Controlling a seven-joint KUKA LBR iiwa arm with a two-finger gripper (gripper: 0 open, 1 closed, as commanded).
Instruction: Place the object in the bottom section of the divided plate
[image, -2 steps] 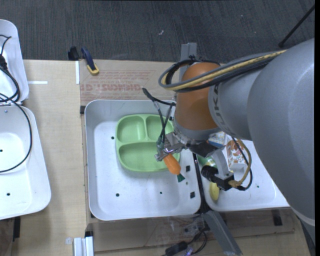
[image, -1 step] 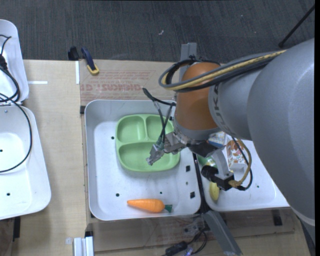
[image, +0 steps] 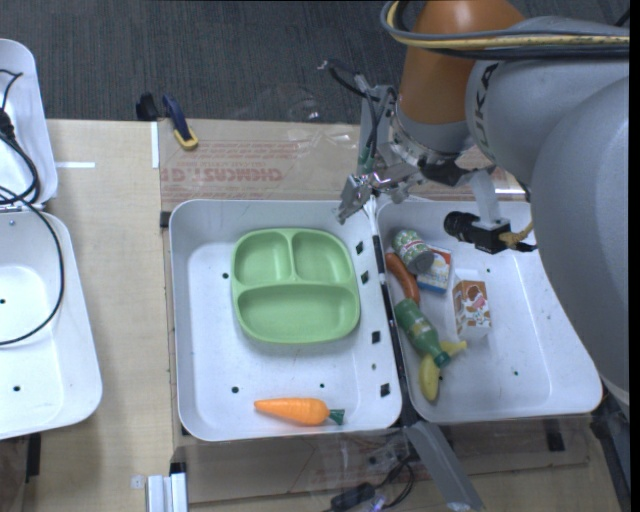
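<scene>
I'm seeing one gripper (image: 357, 195) hanging over the bins' shared rim; I cannot tell its finger state. One green three-section plastic plate (image: 296, 285) is lying below-left of it, one orange toy carrot (image: 293, 410) further below — both in the left white bin (image: 190, 330). The tan bench (image: 110, 170) is carrying two bins.

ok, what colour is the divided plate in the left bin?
Light green, one plain colour with no pattern. The divided plate shows best in the camera view, lying in the left bin.
</scene>
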